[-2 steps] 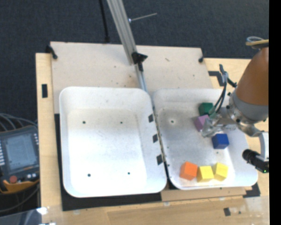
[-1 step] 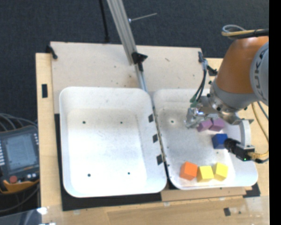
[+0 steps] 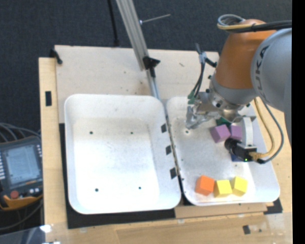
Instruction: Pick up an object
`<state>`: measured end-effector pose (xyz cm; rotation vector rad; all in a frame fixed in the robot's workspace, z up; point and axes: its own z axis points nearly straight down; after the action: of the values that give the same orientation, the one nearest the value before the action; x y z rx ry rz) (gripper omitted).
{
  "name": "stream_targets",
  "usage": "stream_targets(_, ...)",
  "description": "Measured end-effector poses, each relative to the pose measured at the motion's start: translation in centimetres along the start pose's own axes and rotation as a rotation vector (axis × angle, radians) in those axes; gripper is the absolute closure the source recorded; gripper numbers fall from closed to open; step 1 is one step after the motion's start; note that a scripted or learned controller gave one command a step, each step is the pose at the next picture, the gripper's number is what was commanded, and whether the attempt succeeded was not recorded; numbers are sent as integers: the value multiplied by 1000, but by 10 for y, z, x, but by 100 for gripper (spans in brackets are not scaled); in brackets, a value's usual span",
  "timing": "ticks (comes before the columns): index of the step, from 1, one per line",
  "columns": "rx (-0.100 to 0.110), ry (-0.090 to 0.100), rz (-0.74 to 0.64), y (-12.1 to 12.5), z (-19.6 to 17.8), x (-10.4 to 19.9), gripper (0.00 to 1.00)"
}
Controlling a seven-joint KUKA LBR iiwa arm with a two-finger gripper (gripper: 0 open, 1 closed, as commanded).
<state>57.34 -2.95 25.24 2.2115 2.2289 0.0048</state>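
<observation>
I see several small blocks in the right bin (image 3: 193,151). Two purple blocks (image 3: 220,133) sit near the bin's far side, just below the arm's wrist, and the one further right (image 3: 236,131) is partly covered by the arm and a white bracket, so I can't make out its full shape. Something dark green (image 3: 224,121) peeks out just above them, mostly hidden under the wrist; I can't tell what it is. Along the near edge of the same bin an orange block (image 3: 205,185) and two yellow blocks (image 3: 223,187) stand in a row, the orange touching the first yellow, the second yellow (image 3: 240,185) just beside it.

The gripper (image 3: 193,117) hangs over the far left corner of the right bin, well apart from the near row and a little left of the purple blocks. I see nothing between the jaws, but they are small and blurred against the white bin floor, so I cannot tell whether they are apart or closed.

The arm (image 3: 249,60), grey with its orange band, is cut off at the right edge and covers the bin's far right corner. The left bin (image 3: 76,111) sits beside it on the worktop (image 3: 91,65). A metal post (image 3: 132,24) slants across the far side.
</observation>
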Motion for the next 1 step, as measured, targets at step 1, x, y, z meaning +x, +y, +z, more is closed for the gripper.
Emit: stream_targets(1, 1, -1, 1, 17, 5, 50, 100)
